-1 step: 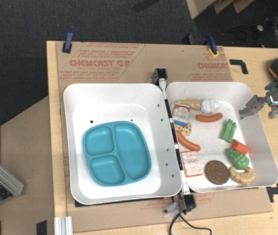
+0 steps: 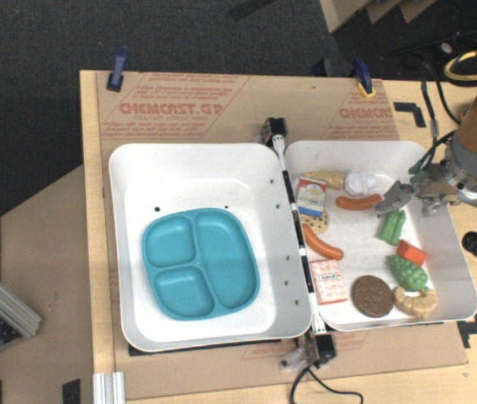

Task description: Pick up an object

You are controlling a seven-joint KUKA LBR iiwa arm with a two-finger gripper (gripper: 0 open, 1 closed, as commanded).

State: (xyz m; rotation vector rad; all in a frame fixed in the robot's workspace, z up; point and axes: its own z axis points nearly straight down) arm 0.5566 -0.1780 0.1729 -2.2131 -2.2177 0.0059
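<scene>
My gripper (image 2: 415,200) hangs over the right side of the right bin (image 2: 465,268), open, with nothing between its fingers. Just below it lies a green pickle-like piece (image 2: 392,225). A red sausage (image 2: 358,201) lies to its left, beside a white lump (image 2: 364,182) and a beige bread piece (image 2: 322,178). Further down the bin are an orange-red piece (image 2: 411,252), a green vegetable (image 2: 408,273), a beige ring (image 2: 416,302) and a brown disc (image 2: 373,295).
Along the right bin's left side sit a small carton (image 2: 310,197), a cookie (image 2: 315,220), a second sausage (image 2: 323,244) and a red-and-white packet (image 2: 328,281). The left bin (image 2: 137,175) holds a teal divided plate (image 2: 200,262). Blue clamps (image 2: 118,67) grip the bench's far edge.
</scene>
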